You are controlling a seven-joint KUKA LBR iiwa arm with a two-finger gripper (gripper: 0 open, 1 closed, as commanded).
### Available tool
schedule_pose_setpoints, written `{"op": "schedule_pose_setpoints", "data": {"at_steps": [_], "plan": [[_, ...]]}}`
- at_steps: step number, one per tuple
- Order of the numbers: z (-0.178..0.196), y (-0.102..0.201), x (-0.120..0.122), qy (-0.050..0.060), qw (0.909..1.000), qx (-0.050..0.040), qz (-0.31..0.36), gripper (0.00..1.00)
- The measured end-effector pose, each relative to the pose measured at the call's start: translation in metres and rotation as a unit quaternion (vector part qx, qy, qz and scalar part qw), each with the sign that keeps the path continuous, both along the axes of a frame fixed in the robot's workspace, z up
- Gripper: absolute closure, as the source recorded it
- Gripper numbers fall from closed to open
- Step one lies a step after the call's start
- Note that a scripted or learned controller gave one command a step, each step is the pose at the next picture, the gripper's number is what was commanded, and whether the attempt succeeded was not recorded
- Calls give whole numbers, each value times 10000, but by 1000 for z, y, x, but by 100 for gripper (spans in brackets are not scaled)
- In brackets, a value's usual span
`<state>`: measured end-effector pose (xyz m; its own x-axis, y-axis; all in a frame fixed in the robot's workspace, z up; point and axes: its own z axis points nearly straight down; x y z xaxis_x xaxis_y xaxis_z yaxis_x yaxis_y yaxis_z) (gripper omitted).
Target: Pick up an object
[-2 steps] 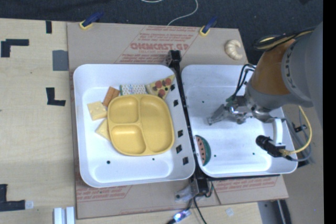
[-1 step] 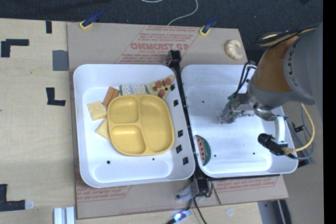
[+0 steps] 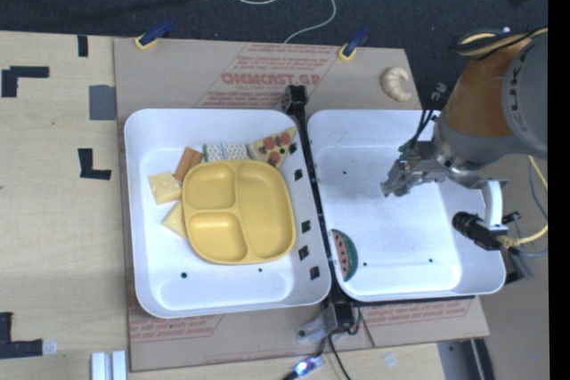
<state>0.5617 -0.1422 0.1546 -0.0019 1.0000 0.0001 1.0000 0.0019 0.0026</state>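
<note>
Starting at the left, the left bin (image 3: 147, 280) carries most of the goods. A yellow divided plate (image 3: 239, 211) lies flat in its middle, three compartments up and all bare, and it rides over the flat pieces around it: a pale cracker square (image 3: 164, 188) and an orange-brown piece (image 3: 188, 161) show at its upper left edge, a pale wedge (image 3: 172, 222) pokes out at its left side, and a patterned strip (image 3: 224, 151) with a pizza slice (image 3: 274, 144) lies along its top rim. They look tumbled there rather than arranged, which would leave little edge free for a grasp.

Across the divider, the right bin (image 3: 463, 280) holds one thing, a watermelon slice (image 3: 345, 252) lying against the left wall near the front corner. That spot is awkward, I judge, since the wall would block one side of a grasp.

Over the same bin, toward its right and well apart from the slice, the gripper (image 3: 398, 180) hangs from the grey arm. Nothing is seen beneath it but white floor, so it appears to carry nothing; how wide it stands I cannot tell, the tip being small and dark. Behind the bins a tan lump (image 3: 398, 83) rests on the cardboard.
</note>
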Motion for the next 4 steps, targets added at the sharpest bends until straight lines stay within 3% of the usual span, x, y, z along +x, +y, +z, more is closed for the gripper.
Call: {"op": "schedule_pose_setpoints", "data": {"at_steps": [2, 3, 4], "plan": [[71, 0, 0, 8, 10000, -1, 0, 100], [60, 48, 23, 21, 10000, 4, 22, 100], [73, 90, 48, 10, 10000, 3, 18, 100]]}}
